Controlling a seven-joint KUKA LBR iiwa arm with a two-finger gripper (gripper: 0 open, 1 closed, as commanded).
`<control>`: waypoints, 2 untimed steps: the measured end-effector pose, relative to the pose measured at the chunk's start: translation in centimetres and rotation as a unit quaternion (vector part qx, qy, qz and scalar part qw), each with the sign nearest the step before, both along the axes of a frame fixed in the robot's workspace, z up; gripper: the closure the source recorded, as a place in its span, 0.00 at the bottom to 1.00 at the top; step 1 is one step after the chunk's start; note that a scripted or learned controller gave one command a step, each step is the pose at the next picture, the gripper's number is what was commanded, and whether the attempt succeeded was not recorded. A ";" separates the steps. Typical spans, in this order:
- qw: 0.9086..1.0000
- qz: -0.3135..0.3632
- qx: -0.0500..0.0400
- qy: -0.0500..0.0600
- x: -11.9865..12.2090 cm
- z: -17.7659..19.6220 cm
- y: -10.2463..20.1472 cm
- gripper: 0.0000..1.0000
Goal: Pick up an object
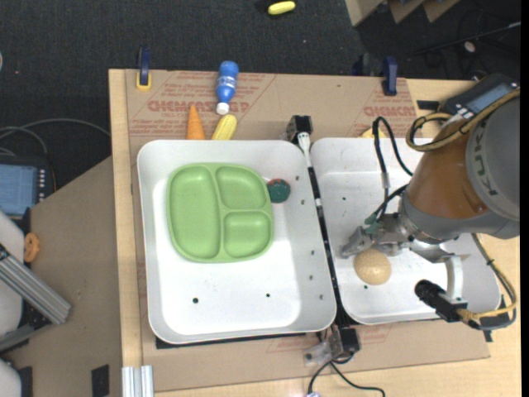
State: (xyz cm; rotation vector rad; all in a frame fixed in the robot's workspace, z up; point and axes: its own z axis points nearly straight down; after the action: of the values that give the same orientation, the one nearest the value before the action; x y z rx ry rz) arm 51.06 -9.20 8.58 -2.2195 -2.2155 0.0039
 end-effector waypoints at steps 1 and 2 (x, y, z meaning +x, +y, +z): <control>1.000 0.000 -0.001 -0.003 0.2 1.0 0.0 1.00; 1.000 0.002 -0.004 -0.011 6.4 11.0 -3.7 1.00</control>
State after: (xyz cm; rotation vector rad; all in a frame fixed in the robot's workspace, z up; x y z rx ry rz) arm 57.51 -12.90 19.63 -2.2311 -2.2339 -0.0108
